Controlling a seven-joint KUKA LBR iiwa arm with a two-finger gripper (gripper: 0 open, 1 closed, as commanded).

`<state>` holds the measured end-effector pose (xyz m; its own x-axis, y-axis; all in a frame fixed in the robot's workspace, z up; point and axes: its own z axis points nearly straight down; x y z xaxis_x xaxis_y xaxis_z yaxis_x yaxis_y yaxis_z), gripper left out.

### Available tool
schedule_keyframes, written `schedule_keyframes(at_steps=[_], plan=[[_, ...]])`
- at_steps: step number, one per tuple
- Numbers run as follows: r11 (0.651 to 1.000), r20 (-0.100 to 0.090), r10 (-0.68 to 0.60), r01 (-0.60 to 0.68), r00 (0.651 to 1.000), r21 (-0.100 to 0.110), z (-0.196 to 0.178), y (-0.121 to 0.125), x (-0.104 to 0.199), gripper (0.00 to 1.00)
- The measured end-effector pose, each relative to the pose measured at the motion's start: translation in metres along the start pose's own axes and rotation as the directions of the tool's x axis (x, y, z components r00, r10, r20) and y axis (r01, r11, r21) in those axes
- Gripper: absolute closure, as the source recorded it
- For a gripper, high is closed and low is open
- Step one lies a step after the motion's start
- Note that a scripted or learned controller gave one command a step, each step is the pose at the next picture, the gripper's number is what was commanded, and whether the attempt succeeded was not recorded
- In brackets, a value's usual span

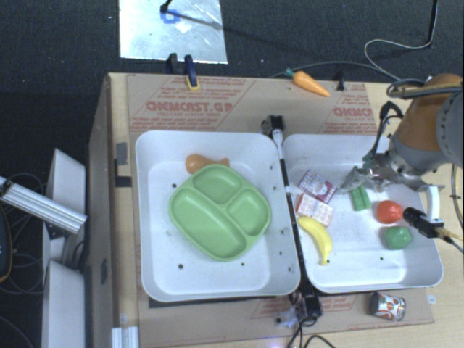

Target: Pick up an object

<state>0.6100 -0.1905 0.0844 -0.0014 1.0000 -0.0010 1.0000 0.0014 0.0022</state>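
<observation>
Overhead, metal pincer [360, 180] splayed wide above a small green block [359, 199], glossy round tomato [388, 211] nearby.

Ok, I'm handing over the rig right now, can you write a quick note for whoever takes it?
Gripper: low in the right bin, at the upper end of the green block; whether it is open or shut can't be told, and nothing visibly held.
Right bin also holds: banana, red tomato, green round toy, two red-and-white packets.
Left bin: green divided plate, with an orange toy behind it.
Done: no pick confirmed.
Left: grasp one object and lift it.
</observation>
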Motion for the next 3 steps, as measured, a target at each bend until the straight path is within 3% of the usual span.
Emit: schedule_keyframes(at_steps=[1,2,3], plan=[[1.000,0.001,-0.001,0.001,1.000,-0.003,-0.011,0.001,0.000,1.00],[1.000,-0.002,-0.005,0.005,1.000,-0.005,-0.106,0.017,0.086,1.00],[1.000,0.000,0.000,0.000,1.000,-0.001,-0.166,-0.091,0.099,1.00]])
